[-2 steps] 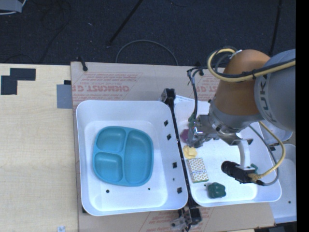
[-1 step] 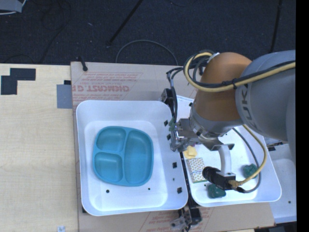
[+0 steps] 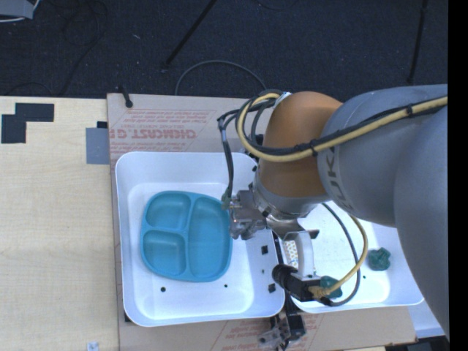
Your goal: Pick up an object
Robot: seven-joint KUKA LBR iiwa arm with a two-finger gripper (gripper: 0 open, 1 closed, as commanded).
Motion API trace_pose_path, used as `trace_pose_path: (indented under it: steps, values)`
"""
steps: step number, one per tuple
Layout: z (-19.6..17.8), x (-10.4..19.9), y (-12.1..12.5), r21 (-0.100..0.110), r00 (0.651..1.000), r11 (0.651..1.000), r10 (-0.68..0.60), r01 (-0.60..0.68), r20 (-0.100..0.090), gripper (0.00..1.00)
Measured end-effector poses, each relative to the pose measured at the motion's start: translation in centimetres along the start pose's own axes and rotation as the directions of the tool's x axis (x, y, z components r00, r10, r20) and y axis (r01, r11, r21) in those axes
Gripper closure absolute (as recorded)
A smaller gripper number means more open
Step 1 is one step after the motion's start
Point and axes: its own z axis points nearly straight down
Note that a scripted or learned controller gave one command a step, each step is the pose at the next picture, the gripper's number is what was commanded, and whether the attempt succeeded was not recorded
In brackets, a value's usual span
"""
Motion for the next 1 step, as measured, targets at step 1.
trace_pose_path:
  steps: [1]
  values:
    - [-0.06, -0.22, 0.06, -0.002, 1.0, 1.0, 0.003, -0.003, 0.002, 0.0]
